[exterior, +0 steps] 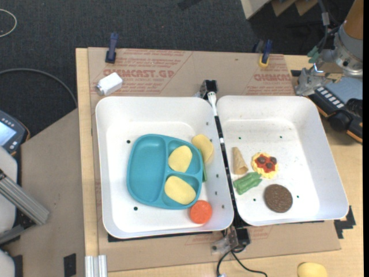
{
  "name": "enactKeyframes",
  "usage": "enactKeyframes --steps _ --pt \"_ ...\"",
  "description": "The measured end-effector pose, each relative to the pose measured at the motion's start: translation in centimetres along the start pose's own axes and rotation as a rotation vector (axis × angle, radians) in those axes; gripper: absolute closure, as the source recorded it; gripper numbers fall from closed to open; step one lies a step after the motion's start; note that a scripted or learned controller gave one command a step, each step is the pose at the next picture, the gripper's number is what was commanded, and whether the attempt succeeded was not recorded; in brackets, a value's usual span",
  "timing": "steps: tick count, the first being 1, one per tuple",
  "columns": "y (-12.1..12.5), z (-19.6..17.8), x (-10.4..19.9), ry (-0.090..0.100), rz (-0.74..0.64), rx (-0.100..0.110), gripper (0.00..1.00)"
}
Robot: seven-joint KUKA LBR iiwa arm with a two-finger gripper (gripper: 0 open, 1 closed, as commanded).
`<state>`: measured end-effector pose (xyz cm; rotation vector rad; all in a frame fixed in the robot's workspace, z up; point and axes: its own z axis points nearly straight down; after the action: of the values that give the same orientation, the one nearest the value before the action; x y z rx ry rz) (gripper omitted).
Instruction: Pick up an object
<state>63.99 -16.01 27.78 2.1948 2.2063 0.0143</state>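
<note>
- Arm is parked at the top right corner, off the bins, above the bench edge.
- Gripper: metal parts hang just past the right bin's far right corner. Can't tell its state; nothing visibly held.
- Left bin: teal tray with three compartments. Two yellow pieces sit in the tray's two right compartments, one above the other.
- A third yellow piece lies just off the tray's upper right edge, near the divider between bins.
- Orange ball sits at the tray's lower right corner, touching or nearly touching it.
- Right bin: cone near the left wall, pizza toy just right of it.
- Green piece lies below the cone, tilted, beside the pizza toy.
- Brown disc sits lower right of the green piece, close by but apart.
- All objects rest on bin floors or in the tray, well apart from the gripper.
- White block sits on the cardboard above the left bin.
</note>
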Motion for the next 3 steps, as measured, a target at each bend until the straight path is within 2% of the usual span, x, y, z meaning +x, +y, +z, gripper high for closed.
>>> enactKeyframes --steps 3 --pt "0.3 -3.2 -0.1 -0.006 -0.002 -0.012 1.00"
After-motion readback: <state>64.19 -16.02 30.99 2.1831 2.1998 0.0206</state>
